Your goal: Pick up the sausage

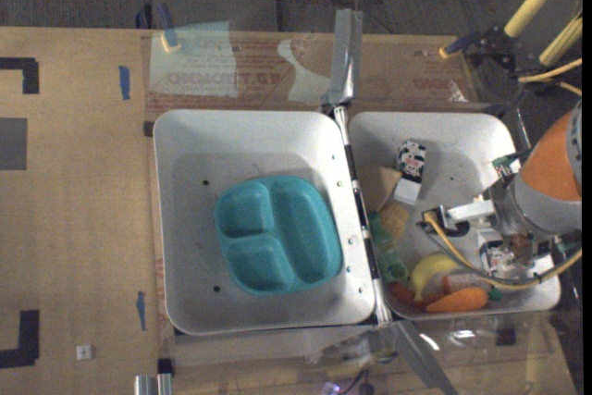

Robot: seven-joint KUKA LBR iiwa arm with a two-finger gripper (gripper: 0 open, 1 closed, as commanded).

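Two white bins sit side by side on the bench. The left bin (176, 199) has a teal plate (277, 234) in it, the kind with three sections, lying flat near the middle.

The right bin (444, 129) is where all the clutter is. Up near the back there's a little black-and-white cow toy (412, 158), with a white block (407, 191) just in front of it and a tan wedge (386, 180) next to that. Further down the left wall is a tan bready lump (394, 217) and something green (390, 262) below it.

The front edge is a pile: a banana (433, 271), a carrot (457, 300) right at the rim, and a small red thing (403, 293) to their left. The sausage (465, 283), as far as I can make out, is the reddish strip squeezed between the banana and the carrot, touching both. It's small and partly hidden, so I'm not 100% on that.

The arm (555, 176) comes in from the right, orange band showing, and the gripper (511, 256) is low over the front right part of that bin, just beside the right end of the sausage. A yellow cable (442, 236) loops off it. Honestly can't tell if the gripper is open or closed from this angle, it's a mess of parts and wires, and I don't see anything clearly held in it.
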